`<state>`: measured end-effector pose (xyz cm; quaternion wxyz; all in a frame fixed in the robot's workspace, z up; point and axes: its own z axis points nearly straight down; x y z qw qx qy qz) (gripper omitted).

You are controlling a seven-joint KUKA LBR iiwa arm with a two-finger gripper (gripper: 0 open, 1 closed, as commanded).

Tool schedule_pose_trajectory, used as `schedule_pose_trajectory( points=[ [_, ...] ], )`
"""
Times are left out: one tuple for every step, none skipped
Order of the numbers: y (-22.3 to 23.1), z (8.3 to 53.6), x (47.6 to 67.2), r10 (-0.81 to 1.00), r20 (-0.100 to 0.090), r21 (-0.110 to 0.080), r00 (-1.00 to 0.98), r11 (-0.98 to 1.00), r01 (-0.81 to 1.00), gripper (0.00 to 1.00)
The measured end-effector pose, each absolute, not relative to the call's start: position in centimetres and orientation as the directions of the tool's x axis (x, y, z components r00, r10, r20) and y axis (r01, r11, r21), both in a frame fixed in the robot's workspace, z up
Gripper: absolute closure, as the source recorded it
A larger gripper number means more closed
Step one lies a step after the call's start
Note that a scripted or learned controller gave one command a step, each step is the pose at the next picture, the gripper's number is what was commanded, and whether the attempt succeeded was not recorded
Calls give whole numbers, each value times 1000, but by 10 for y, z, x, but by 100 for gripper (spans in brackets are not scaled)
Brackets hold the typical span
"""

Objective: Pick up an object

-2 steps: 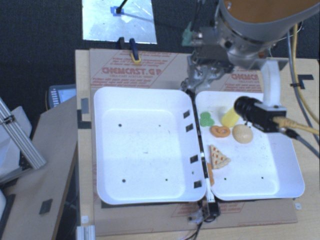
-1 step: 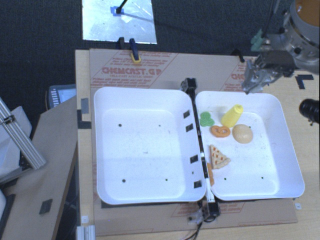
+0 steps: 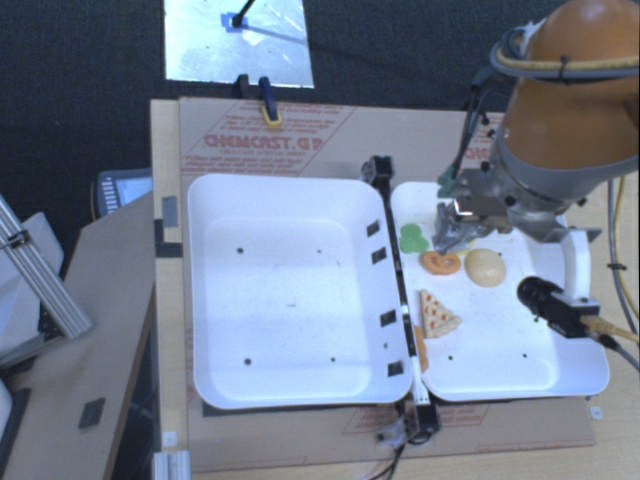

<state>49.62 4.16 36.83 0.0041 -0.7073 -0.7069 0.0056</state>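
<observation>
The right bin [image 3: 520, 368] holds a green round piece [image 3: 412, 237], an orange carrot-like piece [image 3: 440, 263], a tan round bun [image 3: 485, 267] and a pizza-slice toy [image 3: 437, 314]. An orange sliver [image 3: 421, 351] lies by the divider at the bin's left edge. My gripper [image 3: 448, 231] hangs low over the bin's upper left part, just above the orange piece and right of the green piece. Its metal fingers point down and to the left, and I see nothing between them.
The left bin [image 3: 290, 288] sits beside the right one, joined by a black clipped divider [image 3: 392, 268]. The grey and orange arm [image 3: 570, 98] covers the right bin's far right corner. Cardboard lies under both bins.
</observation>
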Motion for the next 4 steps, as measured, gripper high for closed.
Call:
schedule_pose_trajectory(
  points=[
    [55,504,521,1000,2,18,-5,5,1000,100],
    [145,515,497,1000,4,4,-14,14,1000,100],
    [216,536,485,1000,4,3,-11,11,1000,100],
    [235,534,536,1000,0,3,-2,2,1000,100]
  ],
)
